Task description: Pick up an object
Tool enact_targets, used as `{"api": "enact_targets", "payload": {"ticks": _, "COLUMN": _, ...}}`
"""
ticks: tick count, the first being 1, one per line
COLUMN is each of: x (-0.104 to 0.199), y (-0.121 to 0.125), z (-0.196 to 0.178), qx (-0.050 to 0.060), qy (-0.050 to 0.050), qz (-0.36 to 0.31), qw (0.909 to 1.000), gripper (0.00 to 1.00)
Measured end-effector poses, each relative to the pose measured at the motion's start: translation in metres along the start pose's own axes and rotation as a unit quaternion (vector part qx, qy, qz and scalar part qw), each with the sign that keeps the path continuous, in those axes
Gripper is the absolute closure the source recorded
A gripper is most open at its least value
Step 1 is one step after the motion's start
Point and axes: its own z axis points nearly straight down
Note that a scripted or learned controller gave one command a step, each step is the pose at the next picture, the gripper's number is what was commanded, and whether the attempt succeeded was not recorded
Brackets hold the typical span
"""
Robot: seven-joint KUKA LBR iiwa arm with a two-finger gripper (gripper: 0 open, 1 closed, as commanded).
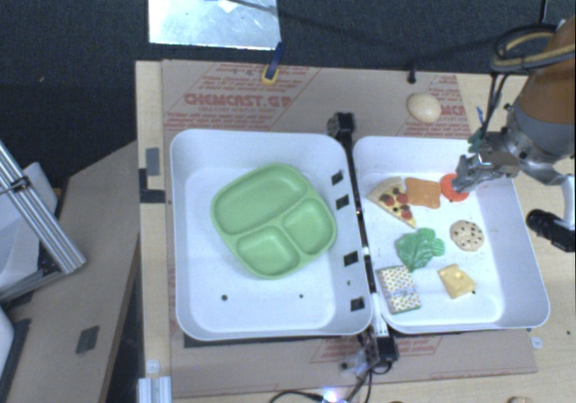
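Camera view: claw [468, 174] low over upper right of right bin [517, 253], fingers too blurred to tell whether spread or closed. Red round piece [456, 189] directly under claw tip, touching or just below it; grasp not visible. Orange piece [423, 192] and pizza slice [392, 198] just left of claw. Cookie [466, 235], green leafy piece [419, 248], cheese wedge [456, 282] below claw. Green divided plate [273, 219] in left bin, well left.

End effector [469, 173] above red disc [455, 190].

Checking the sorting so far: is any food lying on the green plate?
No. The green plate in the left bin carries nothing, while the pizza slice and cookie lie in the right bin.
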Motion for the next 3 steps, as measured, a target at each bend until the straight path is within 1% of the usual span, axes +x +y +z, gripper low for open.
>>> {"api": "enact_targets", "payload": {"ticks": 1, "x": 0.045, "y": -0.029, "z": -0.006, "qx": 0.000, "qy": 0.001, "qz": -0.001, "qw": 1.0000, "gripper": 1.00}}
{"api": "enact_targets", "payload": {"ticks": 2, "x": 0.079, "y": -0.057, "z": -0.003, "qx": 0.001, "qy": 0.001, "qz": 0.000, "qw": 1.0000, "gripper": 1.00}}
{"api": "enact_targets", "payload": {"ticks": 3, "x": 0.111, "y": -0.078, "z": 0.021, "qx": 0.001, "qy": 0.001, "qz": 0.000, "qw": 1.0000, "gripper": 1.00}}
